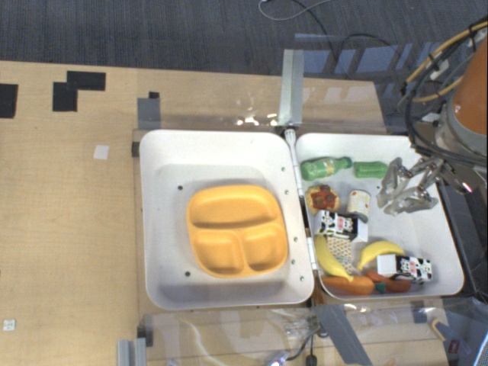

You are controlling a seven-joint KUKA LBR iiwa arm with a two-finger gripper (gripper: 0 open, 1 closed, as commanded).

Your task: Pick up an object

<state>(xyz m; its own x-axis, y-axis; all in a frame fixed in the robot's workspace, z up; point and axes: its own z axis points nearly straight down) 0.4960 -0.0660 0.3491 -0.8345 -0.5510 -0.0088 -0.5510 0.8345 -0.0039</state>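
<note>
Camera view:
Gripper: gripper (406, 191) hangs low over the right bin (450, 227), upper right part; whether it is parted or closed cannot be told, and nothing is seen in it.
Likely reason: poised above bare bin floor, apparently between attempts.
Candidate objects: green bottle (326, 167) lies on its side, long axis left-right, near the bin's top wall; bananas (332, 256) curve along the lower half.
Left bin (160, 204): holds an orange compartment tray (236, 229), flat.

2 bins (152, 204), 1 tray (236, 229), 2 bananas (329, 258), 2 cartons (338, 225), 1 bottle (324, 167).
</note>
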